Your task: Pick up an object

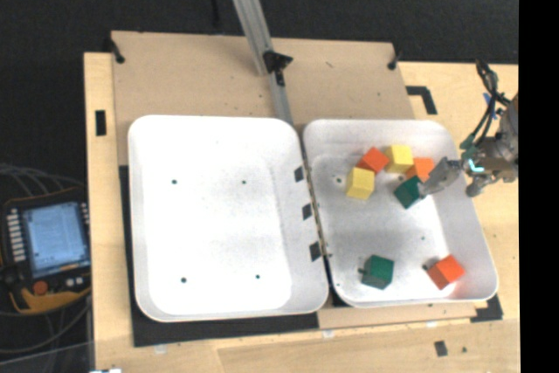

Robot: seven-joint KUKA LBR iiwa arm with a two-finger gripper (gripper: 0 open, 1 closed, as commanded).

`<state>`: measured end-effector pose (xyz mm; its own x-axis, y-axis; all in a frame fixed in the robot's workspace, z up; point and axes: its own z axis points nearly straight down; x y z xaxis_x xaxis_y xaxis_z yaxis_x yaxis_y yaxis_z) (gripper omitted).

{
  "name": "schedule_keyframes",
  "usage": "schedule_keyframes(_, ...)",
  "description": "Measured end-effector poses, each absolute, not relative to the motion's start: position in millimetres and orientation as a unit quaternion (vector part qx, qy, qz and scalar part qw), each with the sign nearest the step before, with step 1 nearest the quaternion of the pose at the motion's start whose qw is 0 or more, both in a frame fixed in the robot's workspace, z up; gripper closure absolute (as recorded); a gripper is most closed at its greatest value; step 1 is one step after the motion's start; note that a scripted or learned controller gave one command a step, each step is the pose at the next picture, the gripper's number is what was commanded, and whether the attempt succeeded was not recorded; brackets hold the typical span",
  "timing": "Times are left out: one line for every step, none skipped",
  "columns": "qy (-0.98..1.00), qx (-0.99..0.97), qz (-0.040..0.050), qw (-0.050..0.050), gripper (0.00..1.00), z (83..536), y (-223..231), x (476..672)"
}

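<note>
Looking down at a slant, you are seeing a pale wooden bench (367, 57) carrying two shallow white plastic bins side by side. The left bin (214, 214) is showing a few small dark specks on its floor. The right bin (463, 227) is holding seven small blocks. Near its far edge, a cluster is sitting close together: an orange cube (376, 160), a yellow cube (401, 157) just beside it, a second yellow cube (360, 183) slightly nearer you, a small orange block (424, 168) to the right, and a dark green cube (408, 191) just below that. Well apart from them, toward the near edge, a second dark green cube (377, 272) and an orange-red cube (446, 272) are resting separately. The grey gripper (439, 176) is reaching in from the right edge, its tip lying just beside the small orange block and the dark green cube in the cluster. You cannot tell whether its fingers are apart or together, nor whether they are touching either block. A slanted metal pole (249, 4) is rising from behind the bins, and a handheld control tablet (48, 240) with a lit screen is lying off the bench at far left.
</note>
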<state>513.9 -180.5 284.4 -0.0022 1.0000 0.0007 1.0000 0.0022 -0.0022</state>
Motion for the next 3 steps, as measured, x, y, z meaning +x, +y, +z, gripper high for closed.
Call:
schedule_keyframes(-0.708, -0.707, -0.0007, -0.001, 0.00, 287, -181, 514.6)
schedule_keyframes(-0.707, -0.707, 0.0019, 0.002, 0.00, 223, -180, 514.2)
schedule_keyframes(-0.706, -0.708, 0.0018, 0.001, 0.00, 173, -192, 512.5)
